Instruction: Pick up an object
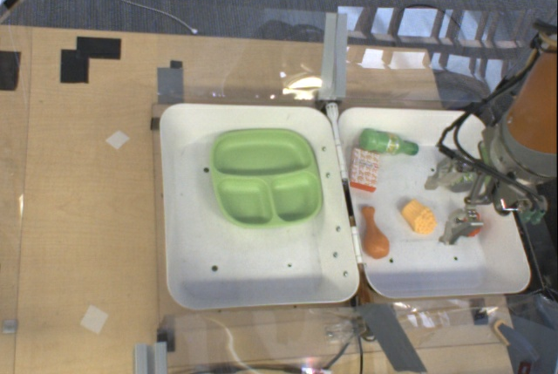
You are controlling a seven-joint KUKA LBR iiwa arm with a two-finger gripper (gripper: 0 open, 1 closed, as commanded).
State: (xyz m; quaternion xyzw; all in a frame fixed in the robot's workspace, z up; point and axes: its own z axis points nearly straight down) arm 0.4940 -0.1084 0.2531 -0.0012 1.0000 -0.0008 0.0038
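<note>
Near the front edge of the right-hand shallow white bin point(436, 281), an orange drumstick-shaped toy point(374, 234), lying close to the dividing wall. Just beyond and to its right, a yellow ridged corn-like piece point(419, 217), just beside the two-finger metal gripper point(456, 204) but apart from its fingers point(459, 228), which stand spread with nothing between them, over bare bin floor by the right edge. Farther back, a red-and-white printed packet point(365, 168), then a green plastic bottle point(389, 142) lying on its side toward the rear edge. In the middle of the left-hand white bin point(187, 189), a pale green three-compartment plate point(264, 177).
</note>
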